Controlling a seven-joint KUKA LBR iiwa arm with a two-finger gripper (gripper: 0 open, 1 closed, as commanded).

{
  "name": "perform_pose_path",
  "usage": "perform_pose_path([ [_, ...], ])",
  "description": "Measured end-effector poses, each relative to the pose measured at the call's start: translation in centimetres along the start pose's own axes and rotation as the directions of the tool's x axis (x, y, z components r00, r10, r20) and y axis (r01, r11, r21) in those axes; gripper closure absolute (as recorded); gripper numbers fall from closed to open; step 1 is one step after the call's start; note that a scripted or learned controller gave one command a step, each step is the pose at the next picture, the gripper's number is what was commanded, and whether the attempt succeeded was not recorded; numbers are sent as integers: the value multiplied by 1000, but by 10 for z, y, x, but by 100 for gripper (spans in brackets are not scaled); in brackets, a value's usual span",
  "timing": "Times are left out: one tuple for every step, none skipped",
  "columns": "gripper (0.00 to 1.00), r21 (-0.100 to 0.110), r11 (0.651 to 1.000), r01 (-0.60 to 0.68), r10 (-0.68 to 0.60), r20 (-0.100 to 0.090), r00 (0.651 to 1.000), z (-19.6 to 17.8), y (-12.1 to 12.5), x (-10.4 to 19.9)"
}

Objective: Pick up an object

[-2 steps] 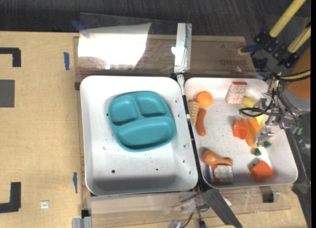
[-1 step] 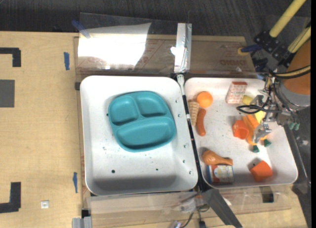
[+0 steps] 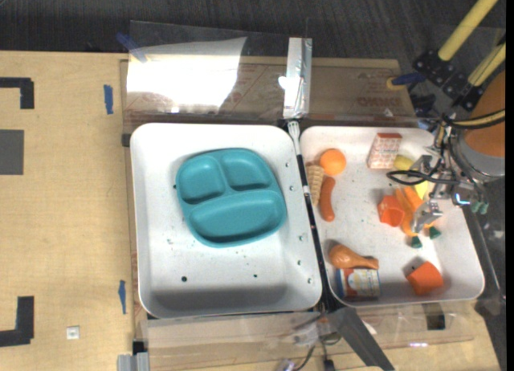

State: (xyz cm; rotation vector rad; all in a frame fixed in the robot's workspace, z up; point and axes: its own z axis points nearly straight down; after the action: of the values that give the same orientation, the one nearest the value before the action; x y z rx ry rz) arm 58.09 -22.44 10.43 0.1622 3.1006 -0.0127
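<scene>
Tool [image 3: 424, 218] sits low at 3 o'clock in right bin [image 3: 470, 281], over orange cup [image 3: 392, 212] and yellow piece [image 3: 414, 197]; grip state unreadable. Cup looks light, rigid, slick plastic: pinch across the rim.

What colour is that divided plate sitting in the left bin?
Teal blue, the divided plastic plate, seen clearly in the camera view.

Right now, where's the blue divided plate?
In the camera view, the blue divided plate lies in the middle of the left bin, across the divider from the hot dog.
</scene>
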Motion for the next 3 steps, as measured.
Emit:
perform_pose_path([
  [0, 0, 1000, -15, 15, -2, 1000, 0, 0, 0],
  [0, 1, 1000, -21, 21, -2, 1000, 0, 0, 0],
  [0, 1, 1000, -25, 25, -4, 1000, 1, 0, -1],
])
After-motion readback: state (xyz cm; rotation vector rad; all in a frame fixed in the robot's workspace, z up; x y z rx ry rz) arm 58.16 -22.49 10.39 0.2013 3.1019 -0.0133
